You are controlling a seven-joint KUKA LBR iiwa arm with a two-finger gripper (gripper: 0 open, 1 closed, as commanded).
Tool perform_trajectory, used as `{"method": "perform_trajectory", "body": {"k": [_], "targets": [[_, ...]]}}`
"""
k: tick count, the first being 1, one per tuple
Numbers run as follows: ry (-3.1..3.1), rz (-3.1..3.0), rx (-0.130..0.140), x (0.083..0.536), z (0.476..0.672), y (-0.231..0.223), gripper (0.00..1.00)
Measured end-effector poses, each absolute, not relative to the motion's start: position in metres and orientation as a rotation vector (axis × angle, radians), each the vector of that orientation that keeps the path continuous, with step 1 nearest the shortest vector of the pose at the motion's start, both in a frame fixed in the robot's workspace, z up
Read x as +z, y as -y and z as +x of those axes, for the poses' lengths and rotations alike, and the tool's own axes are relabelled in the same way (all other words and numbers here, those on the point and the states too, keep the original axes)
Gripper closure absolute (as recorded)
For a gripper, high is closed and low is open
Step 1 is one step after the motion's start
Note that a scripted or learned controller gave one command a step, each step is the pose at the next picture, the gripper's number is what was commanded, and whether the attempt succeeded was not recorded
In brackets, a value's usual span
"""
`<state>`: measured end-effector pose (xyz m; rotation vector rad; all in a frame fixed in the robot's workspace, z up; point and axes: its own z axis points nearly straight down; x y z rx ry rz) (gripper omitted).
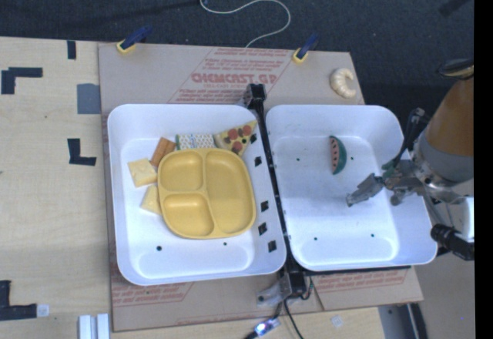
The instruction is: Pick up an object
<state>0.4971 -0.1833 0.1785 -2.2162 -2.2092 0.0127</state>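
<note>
A watermelon slice (337, 154), red with a green rind, lies in the right bin (339, 249) near its back middle. My gripper (360, 193) hangs low over the right side of that bin, pointing left, a short way in front of and to the right of the slice and apart from it. Nothing shows in the gripper. In the left bin (185, 264) a yellow divided plate (206, 192) lies flat. Several small toy foods sit along the plate's back and left edges: a pizza slice (237, 135), a brown cracker (162, 150) and pale squares (142, 172).
A pale croissant-shaped piece (344, 82) rests on the cardboard behind the right bin. Clamps (135, 38) (306, 45) hold the cardboard's back edge. A black divider (266, 176) runs between the bins. The arm's orange band (454, 118) rises at the right.
</note>
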Motion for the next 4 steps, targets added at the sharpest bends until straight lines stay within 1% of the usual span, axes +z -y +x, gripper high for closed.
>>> {"method": "perform_trajectory", "body": {"k": [1, 2, 3, 4], "targets": [[2.220, -2.220, 0.003, 0.184, 0.500, 0.183, 0.00], [2.217, -2.217, 0.006, 0.128, 0.490, 0.187, 0.00], [2.222, -2.218, 0.002, 0.082, 0.490, 0.186, 0.00], [2.223, -2.223, 0.002, 0.095, 0.490, 0.187, 1.00]]}}
